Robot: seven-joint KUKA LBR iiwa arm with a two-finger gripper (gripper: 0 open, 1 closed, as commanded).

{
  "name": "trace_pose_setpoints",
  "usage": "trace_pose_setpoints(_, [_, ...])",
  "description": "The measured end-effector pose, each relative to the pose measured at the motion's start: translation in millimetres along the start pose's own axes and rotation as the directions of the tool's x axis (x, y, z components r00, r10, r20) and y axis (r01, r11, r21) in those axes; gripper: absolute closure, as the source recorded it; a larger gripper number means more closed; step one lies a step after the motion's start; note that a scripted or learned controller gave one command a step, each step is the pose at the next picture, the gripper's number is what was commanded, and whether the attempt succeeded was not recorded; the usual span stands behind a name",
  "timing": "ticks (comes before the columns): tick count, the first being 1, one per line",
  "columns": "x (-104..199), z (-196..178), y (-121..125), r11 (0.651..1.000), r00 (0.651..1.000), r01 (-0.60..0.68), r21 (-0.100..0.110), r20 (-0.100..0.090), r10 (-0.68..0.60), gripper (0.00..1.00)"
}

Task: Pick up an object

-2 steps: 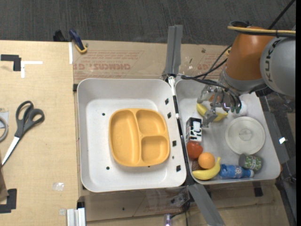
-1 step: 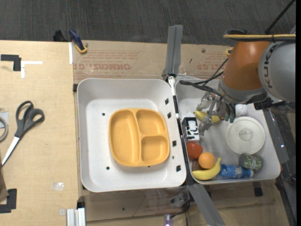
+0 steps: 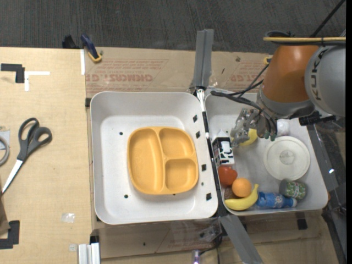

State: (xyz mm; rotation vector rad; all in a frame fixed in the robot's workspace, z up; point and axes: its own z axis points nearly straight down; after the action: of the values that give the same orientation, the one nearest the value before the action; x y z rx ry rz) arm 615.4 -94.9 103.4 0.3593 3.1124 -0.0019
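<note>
Your gripper [image 3: 250, 130] hung low in the right bin [image 3: 319, 202], over a yellow object [image 3: 249, 138]. You could not tell its grip.

Glossy yellow plastic divided plate [image 3: 163, 160], smooth white plastic bins [image 3: 104, 164], matt wood-look bench [image 3: 44, 202], brown cardboard [image 3: 143, 70] at twelve o'clock.

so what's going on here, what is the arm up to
The KUKA arm reaches in from the right, and its gripper is low in the right bin, at a small yellow object near the bin's upper left. Nearby lie a white round lid, a tomato, an orange, a banana and a blue bottle. The left bin holds a yellow divided plate. Whether anything is gripped is unclear.
</note>
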Motion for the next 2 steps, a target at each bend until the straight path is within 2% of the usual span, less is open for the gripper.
trace_pose_setpoints(1, [20, -103, 57, 0.999, 0.999, 0.036, -0.001, -0.004, -0.036, 1.00])
trace_pose_setpoints(2, [-16, -223, -36, 0.966, 0.966, 0.258, -0.001, -0.004, -0.258, 1.00])
